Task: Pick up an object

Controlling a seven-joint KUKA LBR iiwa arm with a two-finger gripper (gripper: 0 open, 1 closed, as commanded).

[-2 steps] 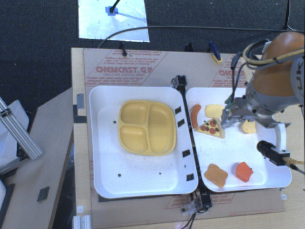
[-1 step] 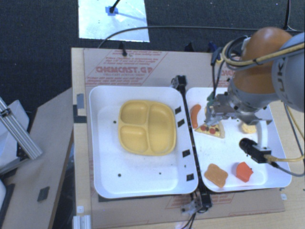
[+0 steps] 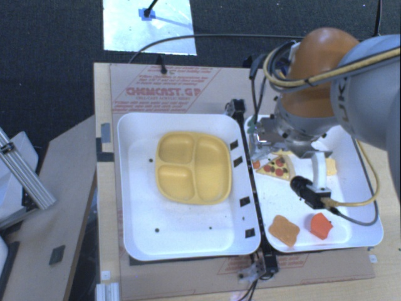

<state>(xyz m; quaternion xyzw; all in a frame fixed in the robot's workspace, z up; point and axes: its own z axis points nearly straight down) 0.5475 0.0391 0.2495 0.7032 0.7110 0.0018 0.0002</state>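
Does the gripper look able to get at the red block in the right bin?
Probably yes. The red block lies bare near the front edge of the right bin, apart from the orange piece beside it, with nothing over it. The gripper hangs over the same bin, near the pizza slice.

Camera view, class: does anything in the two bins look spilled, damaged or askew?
Nothing stands out. The yellow divided plate lies flat in the left bin; the pizza slice, orange toy piece and red block lie apart in the right bin.
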